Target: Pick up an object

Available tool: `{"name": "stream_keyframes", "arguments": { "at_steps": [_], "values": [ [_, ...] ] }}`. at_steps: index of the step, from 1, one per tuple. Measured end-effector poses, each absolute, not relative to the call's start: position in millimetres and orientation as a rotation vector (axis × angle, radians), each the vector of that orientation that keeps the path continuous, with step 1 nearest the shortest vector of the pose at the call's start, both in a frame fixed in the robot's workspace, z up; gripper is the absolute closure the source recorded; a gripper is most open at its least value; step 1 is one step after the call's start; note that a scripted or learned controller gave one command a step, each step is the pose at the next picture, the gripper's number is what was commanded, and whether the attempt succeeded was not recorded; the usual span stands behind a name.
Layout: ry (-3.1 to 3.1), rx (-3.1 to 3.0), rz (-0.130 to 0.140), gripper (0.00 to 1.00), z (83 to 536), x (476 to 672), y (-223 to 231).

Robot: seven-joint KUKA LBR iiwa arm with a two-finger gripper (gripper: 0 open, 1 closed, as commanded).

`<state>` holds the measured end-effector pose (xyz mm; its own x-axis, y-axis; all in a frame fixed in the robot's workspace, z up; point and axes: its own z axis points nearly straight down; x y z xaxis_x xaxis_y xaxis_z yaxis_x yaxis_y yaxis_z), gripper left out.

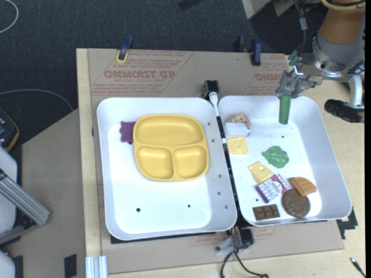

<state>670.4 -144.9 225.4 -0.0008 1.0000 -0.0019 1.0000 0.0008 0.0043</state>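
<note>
Fingers [288, 91] pinch the top end of a green stick-like piece [284, 109], which hangs upright below them over the far side of the right bin [330, 155]. Looks lifted clear of the bin floor, though the slant view makes that hard to confirm. Judging by this, the pick is mostly done; what's left is raising it further without a slip.

Rest of that bin: green leaf shape [275, 156], yellow cheese wedges [260, 171], brown cookie [296, 204], chocolate bar [266, 212]. Left bin [116, 201] carries a yellow divided plate [171, 146] with a purple item [127, 131] beside it. Surface [174, 74] is printed cardboard, clamped at the far edge; dark carpet beyond.
</note>
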Motion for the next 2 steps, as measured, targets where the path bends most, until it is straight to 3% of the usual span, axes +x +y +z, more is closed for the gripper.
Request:
{"name": "stream_keyframes", "arguments": {
  "at_steps": [1,2],
  "values": [
    [2.228,2.22,-0.002,1.0,219.3,648.5,-106.0],
    [2.226,2.222,-0.004,1.0,215.7,614.7,-65.3]
  ]
}}
